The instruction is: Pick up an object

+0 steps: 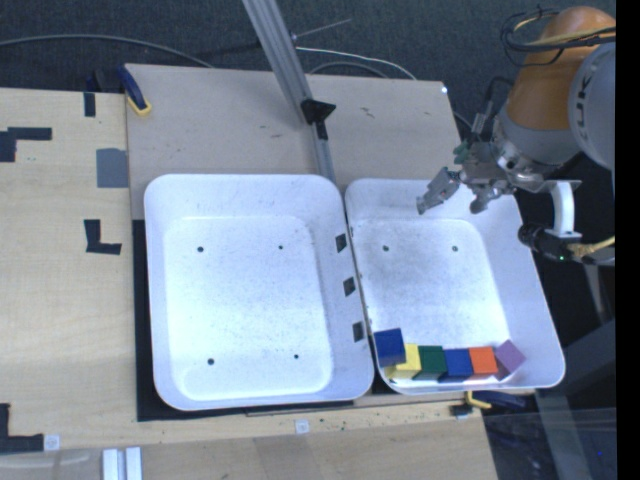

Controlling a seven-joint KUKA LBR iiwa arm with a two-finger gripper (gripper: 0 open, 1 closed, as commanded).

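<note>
The end effector (458, 194) hangs spread wide, holding nothing, over the right white bin (520, 268). The small coloured blocks (445, 360) (rigid, probably light) look best pinched across flat sides.

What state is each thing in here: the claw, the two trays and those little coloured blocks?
gripper: open, holding nothing, above the far end of the right bin.
right bin: holds all the blocks at its near edge.
left bin: lying flat beside the right bin.
blocks: resting in a row at the near edge, touching; one blue block sits on top at the row's left end.
</note>
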